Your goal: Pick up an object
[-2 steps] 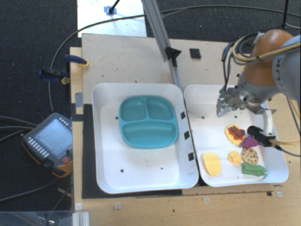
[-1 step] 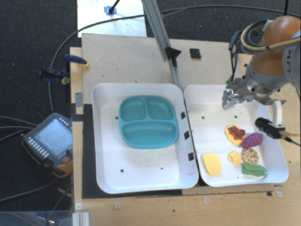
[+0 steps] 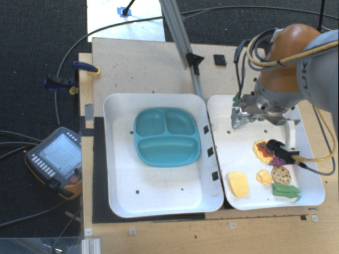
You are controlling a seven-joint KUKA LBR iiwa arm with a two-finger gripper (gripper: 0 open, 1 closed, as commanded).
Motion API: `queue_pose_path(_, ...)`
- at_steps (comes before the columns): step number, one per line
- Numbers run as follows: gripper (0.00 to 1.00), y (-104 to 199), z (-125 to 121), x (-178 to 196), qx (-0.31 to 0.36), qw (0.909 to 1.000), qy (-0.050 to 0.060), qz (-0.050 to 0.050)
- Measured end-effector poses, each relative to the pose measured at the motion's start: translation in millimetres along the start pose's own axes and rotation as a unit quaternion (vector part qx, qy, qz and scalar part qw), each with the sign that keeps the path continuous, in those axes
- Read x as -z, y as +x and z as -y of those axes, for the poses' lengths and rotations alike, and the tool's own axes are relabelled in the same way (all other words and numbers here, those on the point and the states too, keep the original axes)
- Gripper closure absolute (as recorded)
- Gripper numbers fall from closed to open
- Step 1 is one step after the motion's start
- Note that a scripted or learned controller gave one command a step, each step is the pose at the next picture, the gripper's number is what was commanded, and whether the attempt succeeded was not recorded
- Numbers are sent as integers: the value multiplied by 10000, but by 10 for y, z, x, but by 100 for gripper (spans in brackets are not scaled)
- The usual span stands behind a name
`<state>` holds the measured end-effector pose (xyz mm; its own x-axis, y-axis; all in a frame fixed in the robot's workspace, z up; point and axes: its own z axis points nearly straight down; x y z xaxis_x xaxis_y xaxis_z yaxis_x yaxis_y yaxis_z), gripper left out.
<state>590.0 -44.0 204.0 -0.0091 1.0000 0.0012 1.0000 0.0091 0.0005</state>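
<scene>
Right bin (image 3: 222,142): toys crowd lower right corner, upper left half pretty open. Yellow block (image 3: 238,184) smooth, flat-ish; cookie (image 3: 281,174) speckled; green piece (image 3: 286,191) bumpy, hugging bin's front rim. Left bin (image 3: 119,157) holds glossy teal divided plate (image 3: 167,137). Arm reaches in from right, gripper (image 3: 242,116) over bare bin floor, well apart from toys. Jaws: honestly can't tell.
</scene>
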Motion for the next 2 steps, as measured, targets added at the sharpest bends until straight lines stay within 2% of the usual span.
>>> queue_pose_path(1,100,431,105,-11,-3,10000,4,-1)
queue_pose_path(2,100,986,234,128,5,10000,-4,-5)
